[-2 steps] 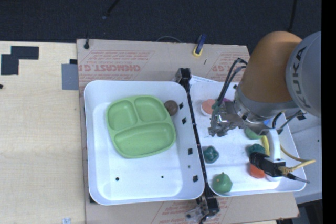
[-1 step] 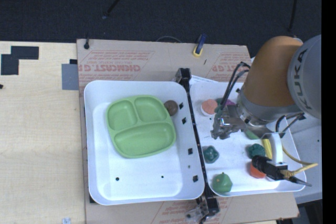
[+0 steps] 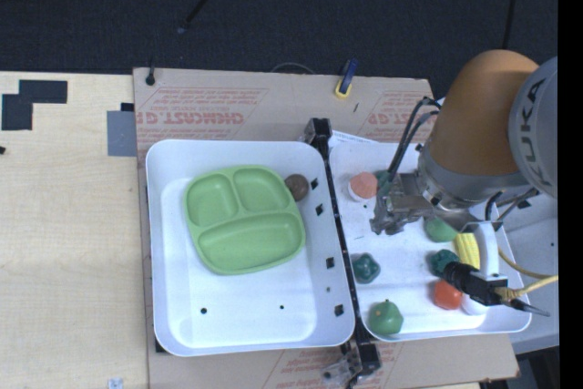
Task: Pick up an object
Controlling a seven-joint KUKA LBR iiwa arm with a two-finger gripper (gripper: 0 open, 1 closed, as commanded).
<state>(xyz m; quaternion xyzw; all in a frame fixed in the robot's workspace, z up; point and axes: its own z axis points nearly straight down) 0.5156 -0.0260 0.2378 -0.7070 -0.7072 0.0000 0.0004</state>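
In the right bin (image 3: 410, 328), my gripper (image 3: 388, 220) hangs low over the floor near the middle, under the orange-banded wrist. A salmon-coloured round piece (image 3: 363, 186) lies just up and left of it. A dark green toy (image 3: 366, 267) sits below it, apart from it. A green apple (image 3: 385, 317) rests at the bin's front edge. Right of the gripper lie a light green piece (image 3: 441, 230), a yellow corn cob (image 3: 468, 247), another dark green piece (image 3: 444, 261) and a red tomato (image 3: 446, 294). The arm hides part of this bin.
The left bin (image 3: 173, 305) holds a green divided plate (image 3: 244, 219) with a small brown lump (image 3: 297, 187) at its upper right corner. A black divider (image 3: 332, 223) runs between the bins. Cables trail from the wrist over the right bin's right side.
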